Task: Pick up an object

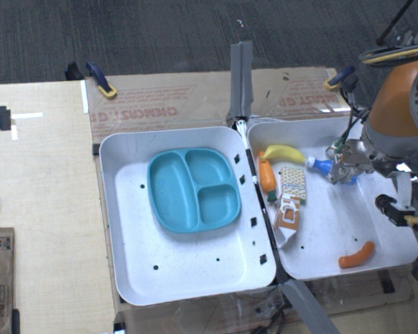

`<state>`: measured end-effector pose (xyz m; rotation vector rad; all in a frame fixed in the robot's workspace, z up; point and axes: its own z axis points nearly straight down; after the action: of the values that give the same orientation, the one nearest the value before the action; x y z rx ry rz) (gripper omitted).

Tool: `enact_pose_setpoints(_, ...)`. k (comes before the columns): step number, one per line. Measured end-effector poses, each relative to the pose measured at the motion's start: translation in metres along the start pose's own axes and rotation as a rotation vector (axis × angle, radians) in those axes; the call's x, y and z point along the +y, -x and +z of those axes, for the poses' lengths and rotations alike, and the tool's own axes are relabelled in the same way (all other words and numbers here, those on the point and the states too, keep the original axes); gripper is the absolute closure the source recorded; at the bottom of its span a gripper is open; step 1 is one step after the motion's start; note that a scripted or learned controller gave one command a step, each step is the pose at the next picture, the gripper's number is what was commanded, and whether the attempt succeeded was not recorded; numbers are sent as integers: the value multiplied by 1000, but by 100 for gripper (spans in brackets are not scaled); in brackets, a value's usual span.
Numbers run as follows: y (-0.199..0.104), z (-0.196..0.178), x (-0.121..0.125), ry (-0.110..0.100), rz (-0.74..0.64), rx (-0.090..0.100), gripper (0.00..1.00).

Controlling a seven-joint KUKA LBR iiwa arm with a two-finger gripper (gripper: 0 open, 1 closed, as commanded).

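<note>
While the gripper [342, 165] sits low in the right bin [325, 265], its metal fingertips are lost in a tangle of glare and a blue-and-white object [324, 166], so whether they are apart, together or clamped on anything cannot be told. That small object, perhaps a bottle or tube lying on its side, is right at the fingertips and looks the likeliest target; it rests near the bin's back wall, just right of the yellow banana [283, 153]. To do this step well, the fingers should straddle the object across its narrow width, settle fully to the bin floor before they close, and then lift straight up, since a slanted pull could drag it against the banana or roll it free. Other candidates lie farther out: an orange carrot-like piece [267, 177] stands along the bin's left wall, touching the banana's end; a checked, pale wafer-like block [293, 183] lies just beside it; a small orange-and-white carton [288, 215] sits below that; and an orange sausage-shaped piece [356, 255] lies well apart near the front rim. From the gripper, the arm rises to the right, its orange band [397, 104] above the wrist, cables trailing beside it, reaching in over the bin's right edge. In the left bin [127, 227] lies a teal divided plate [194, 190], well away from the action.
</note>
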<state>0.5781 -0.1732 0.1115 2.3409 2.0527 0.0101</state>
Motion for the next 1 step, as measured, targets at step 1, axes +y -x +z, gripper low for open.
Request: enact_pose_setpoints(1,-62,-112,9,-31,105,10,100)
